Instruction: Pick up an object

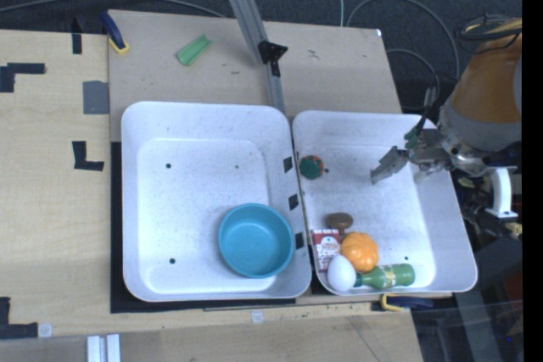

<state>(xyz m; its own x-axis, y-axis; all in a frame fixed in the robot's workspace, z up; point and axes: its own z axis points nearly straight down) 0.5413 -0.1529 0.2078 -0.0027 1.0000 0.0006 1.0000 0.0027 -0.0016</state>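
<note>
Fingers (383, 167) state unclear, over right bin (441, 208) near its right edge, orange (360, 250), egg (341, 274), green bottle (386, 275) at front edge, labels unreadable

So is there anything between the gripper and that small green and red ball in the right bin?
Nothing visible: bare white bin floor lies between the gripper and the small green and red ball. The other objects sit clustered nearer the front edge.

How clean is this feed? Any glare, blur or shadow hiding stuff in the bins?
Camera view: light is even and soft, with no hard glare on the white bins. The whole image is slightly soft and grainy. The gripper is blurry, so its fingers are hard to read. The bowl casts only a faint shadow. The bottle, egg and orange stay distinguishable.
</note>
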